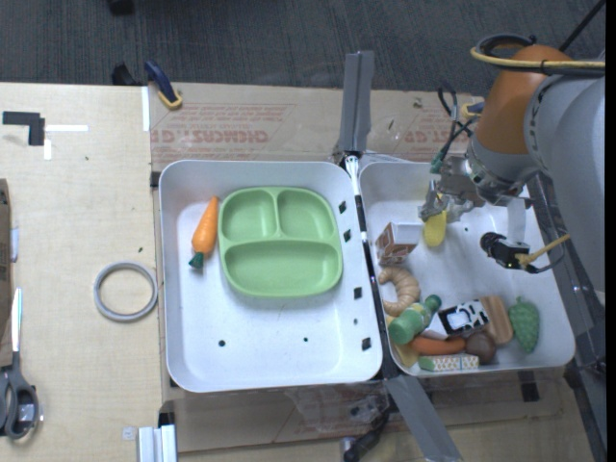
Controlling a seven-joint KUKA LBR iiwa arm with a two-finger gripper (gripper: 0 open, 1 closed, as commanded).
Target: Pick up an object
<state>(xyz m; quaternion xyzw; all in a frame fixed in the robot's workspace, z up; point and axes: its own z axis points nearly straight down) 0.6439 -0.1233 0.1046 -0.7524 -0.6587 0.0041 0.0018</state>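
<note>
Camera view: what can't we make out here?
- Gripper: its fingers are too small to read, and so is whether they clamp the small yellow object below.
- Pile of toy food at the right white bin's near edge: overlapping items hide each other.
- Grey scissors: cut off by the left edge.

Two bins side by side. Left bin has a divided tray toward the far end, carrot just left of it. Right bin has toys piled along the near edge. Tape ring sits on the bench, further left.
</note>
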